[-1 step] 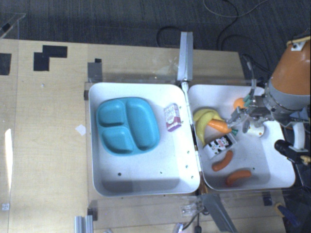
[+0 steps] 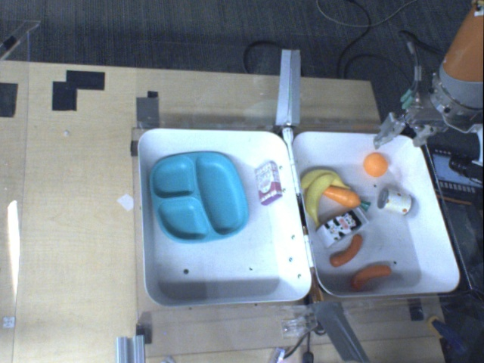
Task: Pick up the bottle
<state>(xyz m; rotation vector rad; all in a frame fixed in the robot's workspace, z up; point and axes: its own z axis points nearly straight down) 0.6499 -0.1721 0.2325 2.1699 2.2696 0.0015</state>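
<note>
pale wooden bench (image 2: 76, 225) on dark carpet with loose cables, two shallow white bins, small white-and-grey bottle (image 2: 395, 200) lying in the right bin (image 2: 442, 267) near an orange ball (image 2: 375, 164), metal two-finger gripper (image 2: 401, 127) spread open, empty, over that bin's far rim, blue divided plate (image 2: 199, 194) in the left bin (image 2: 227, 286)

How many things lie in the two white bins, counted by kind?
Divided blue plate: 1
Small carton: 1
Banana: 1
Carrot: 1
Orange: 1
Bottle, lying on its side: 1
Black-and-white carton: 1
Sausages: 2
Total: 9
</note>
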